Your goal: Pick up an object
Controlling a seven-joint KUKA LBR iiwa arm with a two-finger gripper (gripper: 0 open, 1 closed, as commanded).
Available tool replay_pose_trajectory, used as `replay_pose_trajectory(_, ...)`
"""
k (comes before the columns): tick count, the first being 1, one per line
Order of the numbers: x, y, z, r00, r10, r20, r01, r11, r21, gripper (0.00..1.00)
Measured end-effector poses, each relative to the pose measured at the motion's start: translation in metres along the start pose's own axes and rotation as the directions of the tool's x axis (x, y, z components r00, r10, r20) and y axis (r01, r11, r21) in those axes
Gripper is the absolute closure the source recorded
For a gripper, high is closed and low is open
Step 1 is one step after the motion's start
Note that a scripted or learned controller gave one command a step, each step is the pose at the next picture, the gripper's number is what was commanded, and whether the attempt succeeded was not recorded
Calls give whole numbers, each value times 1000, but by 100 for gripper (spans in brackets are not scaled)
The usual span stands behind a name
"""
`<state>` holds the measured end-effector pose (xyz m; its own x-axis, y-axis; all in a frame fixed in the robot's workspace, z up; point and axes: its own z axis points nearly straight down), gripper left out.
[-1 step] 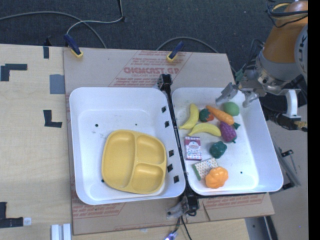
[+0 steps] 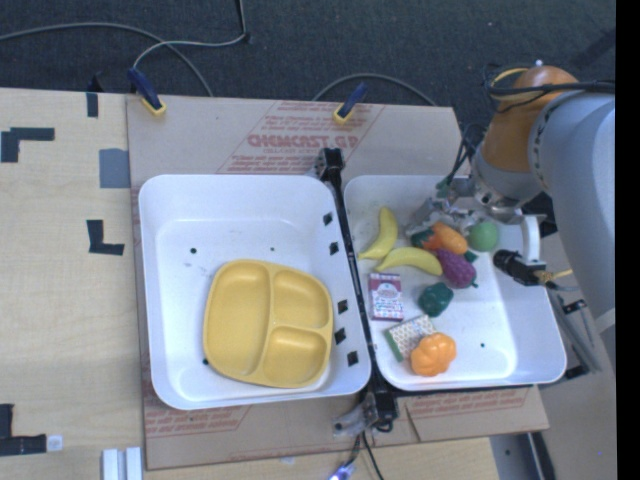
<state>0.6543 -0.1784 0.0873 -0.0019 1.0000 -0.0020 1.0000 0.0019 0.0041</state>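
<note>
Orange carrot [image 2: 447, 237] lies in the right bin [image 2: 520, 368], touching the end effector [image 2: 440, 214] at its 5 o'clock, long axis running 10 to 4. You cannot tell how the end effector is set; nothing visibly held.

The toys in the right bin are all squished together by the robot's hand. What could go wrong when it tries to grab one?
The gripper is down among crowded toys: an orange piece, a purple one and a green ball sit tightly together. It might pinch two at once, or nudge one away and come up with nothing. The bananas lie close by and could get knocked too.
</note>
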Motion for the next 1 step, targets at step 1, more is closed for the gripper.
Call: replay_pose_trajectory(1,41,-37,0,1000,0,0,0,1000,1,0)
